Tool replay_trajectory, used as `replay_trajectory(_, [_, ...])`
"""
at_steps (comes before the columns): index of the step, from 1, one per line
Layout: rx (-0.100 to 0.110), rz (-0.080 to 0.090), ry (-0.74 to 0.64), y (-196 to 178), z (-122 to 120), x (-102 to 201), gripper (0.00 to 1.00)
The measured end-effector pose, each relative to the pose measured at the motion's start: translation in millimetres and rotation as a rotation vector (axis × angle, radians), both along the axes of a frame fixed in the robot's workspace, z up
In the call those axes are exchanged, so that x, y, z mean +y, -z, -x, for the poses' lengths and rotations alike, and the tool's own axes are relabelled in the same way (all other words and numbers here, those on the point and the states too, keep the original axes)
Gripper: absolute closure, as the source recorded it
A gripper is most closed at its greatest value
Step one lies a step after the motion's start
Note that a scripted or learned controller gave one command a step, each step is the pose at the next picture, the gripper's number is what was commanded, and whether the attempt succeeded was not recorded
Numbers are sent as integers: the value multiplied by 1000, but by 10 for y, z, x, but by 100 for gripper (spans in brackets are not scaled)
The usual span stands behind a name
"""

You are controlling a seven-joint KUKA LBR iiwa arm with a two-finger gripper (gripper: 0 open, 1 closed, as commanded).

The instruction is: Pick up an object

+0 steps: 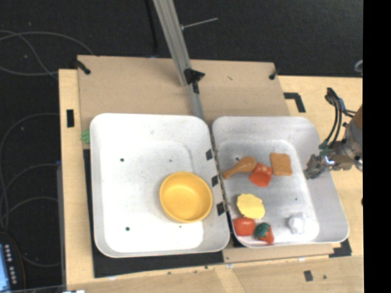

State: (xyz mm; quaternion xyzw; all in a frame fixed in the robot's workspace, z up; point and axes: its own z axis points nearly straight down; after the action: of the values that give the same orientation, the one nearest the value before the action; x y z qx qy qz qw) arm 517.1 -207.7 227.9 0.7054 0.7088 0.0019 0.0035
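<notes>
Over the right bin's (317, 221) outer rim hangs the gripper (314, 166) (jaws' state unclear), well apart from the yellow bowl (186, 196).

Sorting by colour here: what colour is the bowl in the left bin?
Yellow; the bowl shows plainly in the camera view.

1 fixed overhead camera, slanted down, both bins (153, 127) visible.
</notes>
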Motion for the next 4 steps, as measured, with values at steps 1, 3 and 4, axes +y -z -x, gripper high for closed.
replay_trajectory(1, [3,-1,-1,-177,-15,-5,100])
replay_trajectory(3, [4,-4,-5,-169,-256,1069,100])
replay_trajectory(4, [6,-4,-4,-173,-418,1682,100])
